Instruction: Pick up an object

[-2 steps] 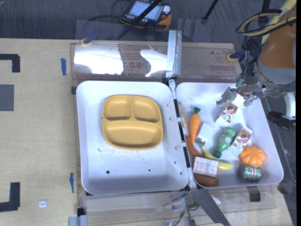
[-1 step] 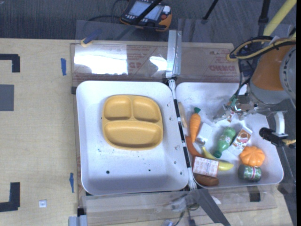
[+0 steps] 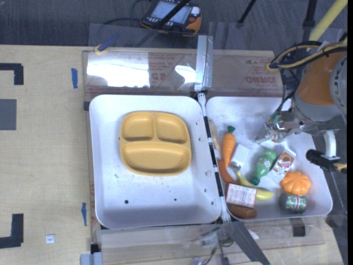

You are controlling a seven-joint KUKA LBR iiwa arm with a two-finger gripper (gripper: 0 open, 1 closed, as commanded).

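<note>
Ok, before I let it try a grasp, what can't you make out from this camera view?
- Gripper: blurred against the right bin; its state unreadable.
- Brown item: mostly covered by the small carton.
- Banana: partly under the green bottle and carton.
- Can label: too small to read.

Right bin's point(image 3: 325, 203) near half crowded with toys; far half bare.

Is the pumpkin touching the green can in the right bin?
Touching. The camera view shows the orange pumpkin sitting directly against the top of the green can, with no white bin floor between them.
</note>
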